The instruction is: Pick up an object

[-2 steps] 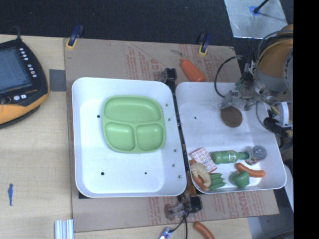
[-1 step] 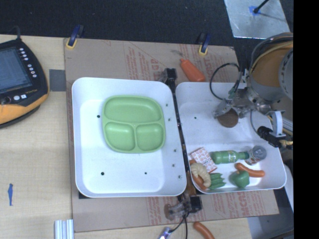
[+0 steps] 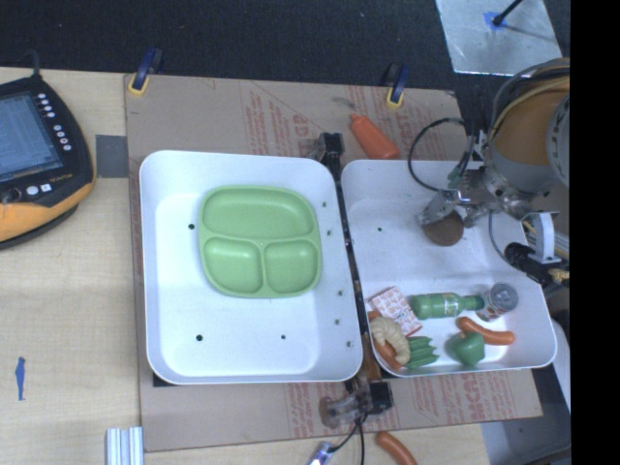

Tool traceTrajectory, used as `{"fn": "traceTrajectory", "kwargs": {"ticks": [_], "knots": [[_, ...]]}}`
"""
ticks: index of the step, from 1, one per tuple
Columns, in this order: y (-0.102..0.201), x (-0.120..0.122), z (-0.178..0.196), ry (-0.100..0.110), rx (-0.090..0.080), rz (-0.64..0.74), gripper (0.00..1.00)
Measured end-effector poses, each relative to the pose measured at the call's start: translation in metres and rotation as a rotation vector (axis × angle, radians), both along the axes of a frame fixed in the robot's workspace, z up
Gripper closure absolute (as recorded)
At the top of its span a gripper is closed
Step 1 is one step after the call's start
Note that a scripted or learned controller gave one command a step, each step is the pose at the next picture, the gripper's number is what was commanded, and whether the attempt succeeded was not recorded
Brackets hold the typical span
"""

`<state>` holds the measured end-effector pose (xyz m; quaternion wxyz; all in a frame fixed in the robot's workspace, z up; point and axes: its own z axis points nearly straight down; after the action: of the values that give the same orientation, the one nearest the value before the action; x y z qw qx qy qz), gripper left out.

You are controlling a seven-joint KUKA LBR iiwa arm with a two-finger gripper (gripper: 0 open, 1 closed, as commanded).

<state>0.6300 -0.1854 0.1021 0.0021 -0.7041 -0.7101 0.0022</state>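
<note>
Mostly, green divided plate (image 3: 260, 239) in left bin (image 3: 165, 347), green bottle (image 3: 444, 305) in right bin (image 3: 387, 187)

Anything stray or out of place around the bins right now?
Yes. An orange carrot-like toy lies on the cardboard behind the right bin, and an orange sausage-like piece lies in front of it, near the bottom edge. Both are outside the bins.

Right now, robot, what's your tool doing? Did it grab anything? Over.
Tool low in right bin, over a brown round object. Grip not confirmed. Green bottle, toy foods crowd near edge. Green divided plate in left bin.
</note>
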Motion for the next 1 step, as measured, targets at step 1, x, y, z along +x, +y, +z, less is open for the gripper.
{"fn": "traceTrajectory", "kwargs": {"ticks": [1], "knots": [[0.0258, 0.0221, -0.0104, 0.001, 0.001, -0.005, 1.0]]}}
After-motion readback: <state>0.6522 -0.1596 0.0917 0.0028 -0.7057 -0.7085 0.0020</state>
